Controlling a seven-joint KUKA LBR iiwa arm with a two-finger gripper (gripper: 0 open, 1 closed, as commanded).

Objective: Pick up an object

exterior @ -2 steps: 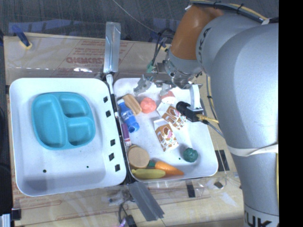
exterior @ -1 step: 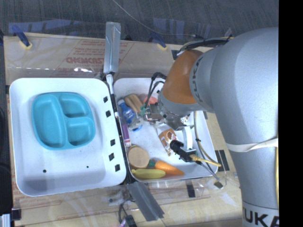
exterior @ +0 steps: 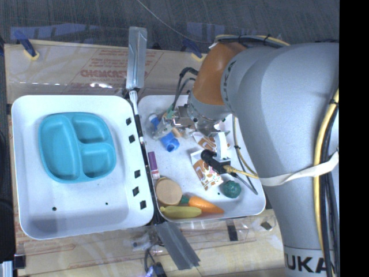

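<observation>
My thick grey metal arm (exterior: pixel 288 108) comes in from the right, filling that side from near to far. The rounded orange band (exterior: pixel 213 74) above my wrist sits at the far end, and below it I bend down to the left. My small two-finger gripper (exterior: pixel 176 119) — dark and metallic, cables trailing along it — hangs low, pointing left.

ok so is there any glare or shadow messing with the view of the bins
Camera view: lighting is soft and even, with no harsh glare on the left bin or the blue tray; the arm darkens the right bin around the gripper; small items look slightly blurry.
</observation>
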